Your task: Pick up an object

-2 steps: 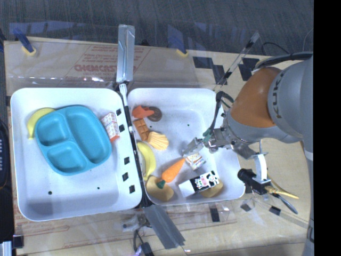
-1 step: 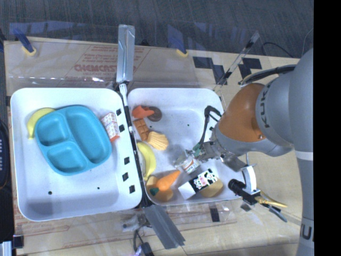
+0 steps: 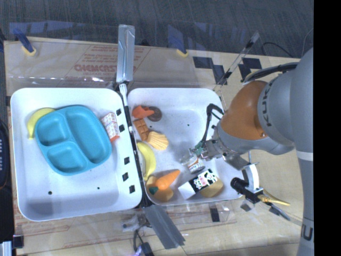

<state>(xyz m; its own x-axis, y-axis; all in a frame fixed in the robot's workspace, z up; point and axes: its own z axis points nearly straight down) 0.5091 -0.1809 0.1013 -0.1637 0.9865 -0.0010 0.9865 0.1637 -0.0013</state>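
**Two bins, one arm, a crowded right side**

Two white bins sit side by side on the bench (image 3: pixel 64 233). The left bin (image 3: pixel 32 196) holds three things: one blue divided tray (image 3: pixel 72 137), one yellow banana-like piece (image 3: pixel 36 119) tucked under the tray's 10 o'clock corner, and one small tube with an orange cap and a printed label (image 3: pixel 111 126) (too small to read) at the tray's 3 o'clock side.

The right bin (image 3: pixel 181 100) holds the cluster of toy food along its 9 o'clock wall: an orange and brown piece (image 3: pixel 146 112), a waffle-like block (image 3: pixel 140 127), a pale ridged shell shape (image 3: pixel 157 140), a yellow banana (image 3: pixel 147 160), and an orange carrot (image 3: pixel 168 178) lying on a tan lump (image 3: pixel 160 193). At 6 o'clock lies a black-and-white patterned carton (image 3: pixel 202 182), touching a tan round item (image 3: pixel 214 189).

The end effector (image 3: pixel 196 158) hangs low in the right bin, just above the carton; whether it is open or closed I cannot tell.

Faint red lettering on the clear sheet (image 3: pixel 96 67) at 12 o'clock reads mirrored and unclear.
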